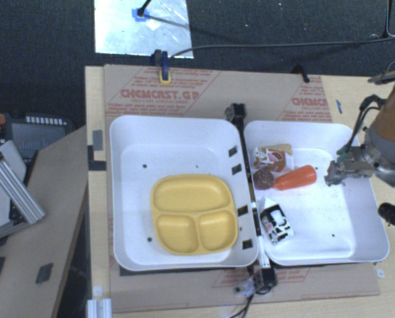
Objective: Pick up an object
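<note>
Currently the grey arm with its orange band reaches in over the right shallow white bin [363,244]. Its gripper [335,175] sits low near that bin's right wall, at mid-height. Whether the gripper is clenched or released cannot be told from this angle; nothing is visible between its tips.

Objects, located relative to the right bin:
- Orange carrot-shaped plastic toy [295,177], lying tilted in the bin's upper left part, just left of the gripper and apart from it.
- Dark reddish-brown round piece [264,177], touching the carrot's left end.
- White packet with red printing [272,156], in the bin's upper left corner, just above the round piece.
- Small black-and-white box [276,223], lower left part of the bin, close to the left wall.

Left of the right bin, the second shallow white bin [138,144] holds a yellow three-compartment plastic tray [194,212]. Both bins rest on a brown printed cardboard sheet [204,88] covering the tabletop.
</note>
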You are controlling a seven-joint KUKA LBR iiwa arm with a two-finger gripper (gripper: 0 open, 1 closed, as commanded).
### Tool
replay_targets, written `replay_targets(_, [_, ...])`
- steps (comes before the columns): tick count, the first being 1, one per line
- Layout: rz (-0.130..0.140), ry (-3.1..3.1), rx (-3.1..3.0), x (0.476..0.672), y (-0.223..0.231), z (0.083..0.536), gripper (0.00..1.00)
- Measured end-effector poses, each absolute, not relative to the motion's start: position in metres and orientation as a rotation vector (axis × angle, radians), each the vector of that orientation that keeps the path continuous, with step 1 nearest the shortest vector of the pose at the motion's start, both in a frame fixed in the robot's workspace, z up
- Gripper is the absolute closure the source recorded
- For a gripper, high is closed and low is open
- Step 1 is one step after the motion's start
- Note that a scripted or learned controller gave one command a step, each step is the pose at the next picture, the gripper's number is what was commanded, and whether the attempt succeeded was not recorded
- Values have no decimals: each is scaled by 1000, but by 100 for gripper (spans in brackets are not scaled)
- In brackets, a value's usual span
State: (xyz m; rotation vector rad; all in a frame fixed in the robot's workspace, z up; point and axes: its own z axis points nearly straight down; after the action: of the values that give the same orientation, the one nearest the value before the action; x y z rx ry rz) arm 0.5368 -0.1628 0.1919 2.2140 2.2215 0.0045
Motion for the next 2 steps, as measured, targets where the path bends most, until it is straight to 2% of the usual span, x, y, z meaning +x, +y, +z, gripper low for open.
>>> replay_targets(1, [6,2222,2211,547,-158,242,100])
replay_targets(2, [5,2223,2212,548,-158,278,100])
